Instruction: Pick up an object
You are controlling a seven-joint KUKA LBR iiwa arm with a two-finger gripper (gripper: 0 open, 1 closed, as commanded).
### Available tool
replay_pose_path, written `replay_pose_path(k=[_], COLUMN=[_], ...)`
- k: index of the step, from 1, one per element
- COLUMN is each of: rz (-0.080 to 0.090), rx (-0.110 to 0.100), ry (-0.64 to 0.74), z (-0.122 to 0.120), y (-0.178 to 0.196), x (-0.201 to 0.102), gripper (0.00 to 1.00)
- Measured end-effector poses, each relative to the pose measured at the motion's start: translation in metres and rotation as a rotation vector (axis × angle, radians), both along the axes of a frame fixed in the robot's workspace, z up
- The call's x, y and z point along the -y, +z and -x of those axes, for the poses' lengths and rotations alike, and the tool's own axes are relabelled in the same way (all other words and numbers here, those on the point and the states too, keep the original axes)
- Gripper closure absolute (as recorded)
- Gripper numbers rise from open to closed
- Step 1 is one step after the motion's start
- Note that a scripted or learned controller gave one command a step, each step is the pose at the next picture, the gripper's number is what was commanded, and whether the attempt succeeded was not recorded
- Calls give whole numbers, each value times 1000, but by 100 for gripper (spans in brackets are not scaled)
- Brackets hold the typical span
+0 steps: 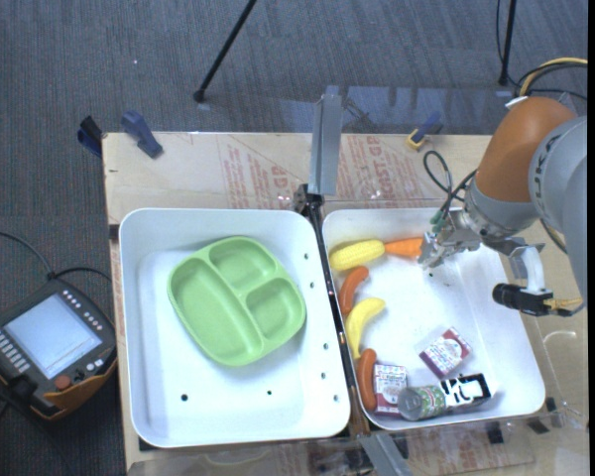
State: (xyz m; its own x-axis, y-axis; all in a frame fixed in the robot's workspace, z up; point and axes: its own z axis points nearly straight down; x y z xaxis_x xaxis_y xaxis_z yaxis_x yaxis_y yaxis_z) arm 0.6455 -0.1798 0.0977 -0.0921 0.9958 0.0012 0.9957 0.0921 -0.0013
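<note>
The wooden table (228,167) carries two shallow white plastic bins side by side: the left bin (149,266) holds a light green sectioned plastic tray (238,300), and the right bin (506,350) holds the loose pieces that the task may draw on. The grey arm with its orange band (521,152) reaches in over the table's right edge, and its gripper (441,246) hangs low over the far part of the right bin, just beside the small orange toy carrot (405,248) that lies against the bin's far wall, next to a yellow toy corn cob (357,255). The step in hand looks like the approach for a grasp, with the carrot as the likely target; nothing is lifted yet. The next move would call for the gripper to line up over the carrot's narrow body and come down the last bit without nudging it against the corn. Nearer the table's front edge lie a yellow toy banana (365,315), two reddish toy sausages (352,286), a small red-and-white carton (444,352) and a tin can on its side (421,402). How wide the gripper stands I cannot tell; it is too small and dark here, and nothing is visibly held.
</note>
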Motion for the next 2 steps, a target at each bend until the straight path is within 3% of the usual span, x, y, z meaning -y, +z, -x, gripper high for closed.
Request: replay_pose_path(k=[1,2], rz=[0,0], rx=[0,1], ry=[0,0], z=[0,0], y=[0,10], x=[0,0], gripper=[0,100])
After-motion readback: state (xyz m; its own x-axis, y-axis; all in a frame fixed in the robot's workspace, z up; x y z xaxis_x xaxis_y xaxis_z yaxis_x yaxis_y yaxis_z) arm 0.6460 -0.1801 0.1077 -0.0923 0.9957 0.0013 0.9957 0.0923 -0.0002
